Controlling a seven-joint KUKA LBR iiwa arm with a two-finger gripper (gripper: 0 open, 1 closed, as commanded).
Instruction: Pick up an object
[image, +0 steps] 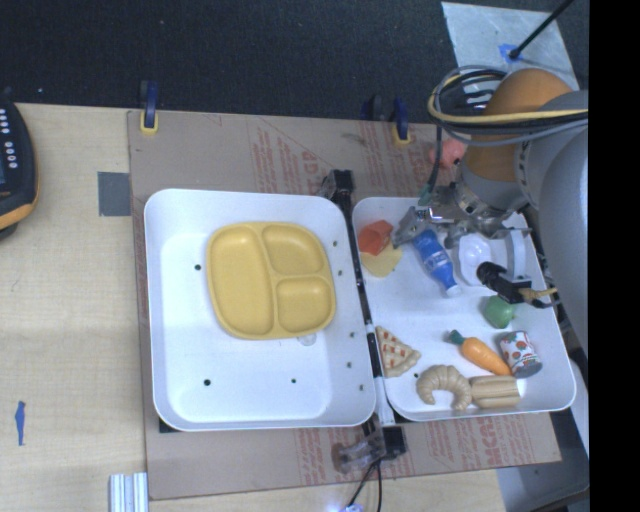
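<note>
My gripper (428, 222) hangs over the back part of the right bin (420, 310), reaching in from the right. Just below it, a blue bottle (436, 259) lies slanted on the bin floor, its upper end right at the gripper's tip; whether they touch is unclear. A red piece (375, 237) and a pale yellow piece (383, 262) lie left of the gripper by the bin's left wall. Nothing is visibly held.
The right bin also holds a green piece (497, 311), a carrot (479, 351), a small can (519, 353), a croissant (445, 384), a tan roll (496, 391) and a pizza slice (397, 353). A yellow divided plate (270, 279) sits in the left bin (190, 380).
</note>
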